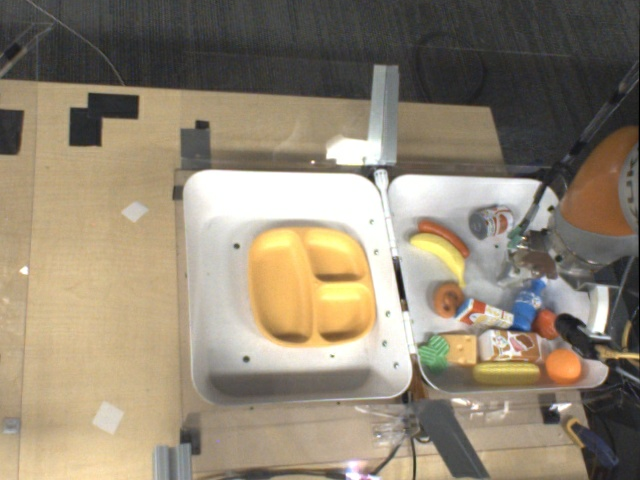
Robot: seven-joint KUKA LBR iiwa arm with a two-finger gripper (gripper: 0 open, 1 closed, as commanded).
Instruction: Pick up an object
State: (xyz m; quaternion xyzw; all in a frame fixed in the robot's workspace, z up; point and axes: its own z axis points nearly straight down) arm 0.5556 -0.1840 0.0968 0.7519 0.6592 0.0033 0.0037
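The arm [605, 203] is cut off at the right edge; its gripper [528, 260] hangs low over the right bin [440, 193], above the blue bottle [527, 303]. Whether it grips anything cannot be told. A yellow tray [308, 283] fills the left bin [215, 268].

grey arm [588, 240], rounded orange band [605, 188], thin black cables

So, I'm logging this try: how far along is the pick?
Done: the gripper is over the right bin, near the blue bottle. In hand: nothing that I can see. Left: grasp and lift; the banana and orange lie in the bin.
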